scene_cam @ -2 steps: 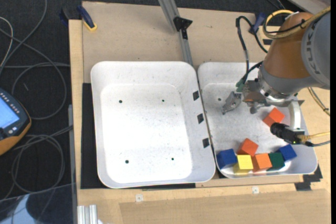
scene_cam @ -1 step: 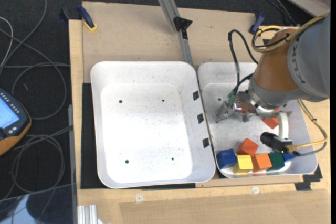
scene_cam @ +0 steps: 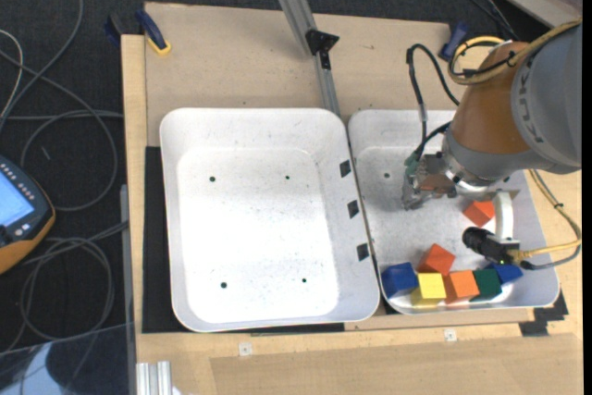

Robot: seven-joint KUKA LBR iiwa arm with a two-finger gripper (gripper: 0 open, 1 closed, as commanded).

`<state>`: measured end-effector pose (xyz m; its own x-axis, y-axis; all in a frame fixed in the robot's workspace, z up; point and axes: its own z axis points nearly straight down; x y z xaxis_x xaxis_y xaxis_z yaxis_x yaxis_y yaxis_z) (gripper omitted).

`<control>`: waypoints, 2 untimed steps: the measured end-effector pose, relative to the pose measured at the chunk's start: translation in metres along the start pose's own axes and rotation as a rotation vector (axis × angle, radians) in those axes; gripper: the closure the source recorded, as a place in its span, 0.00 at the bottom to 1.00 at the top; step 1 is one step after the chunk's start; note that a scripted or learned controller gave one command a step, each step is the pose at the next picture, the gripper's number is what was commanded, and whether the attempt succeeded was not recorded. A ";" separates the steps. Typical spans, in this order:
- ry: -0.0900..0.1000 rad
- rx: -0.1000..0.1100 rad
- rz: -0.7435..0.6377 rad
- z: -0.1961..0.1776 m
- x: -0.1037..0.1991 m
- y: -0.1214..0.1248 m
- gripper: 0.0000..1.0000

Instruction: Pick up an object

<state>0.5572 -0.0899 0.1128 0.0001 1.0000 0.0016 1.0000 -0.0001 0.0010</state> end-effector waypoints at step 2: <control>-0.003 -0.008 -0.001 -0.125 -0.010 0.008 1.00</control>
<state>0.5654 -0.1005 0.2373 -0.0012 1.0000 -0.0015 1.0000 0.0012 0.0091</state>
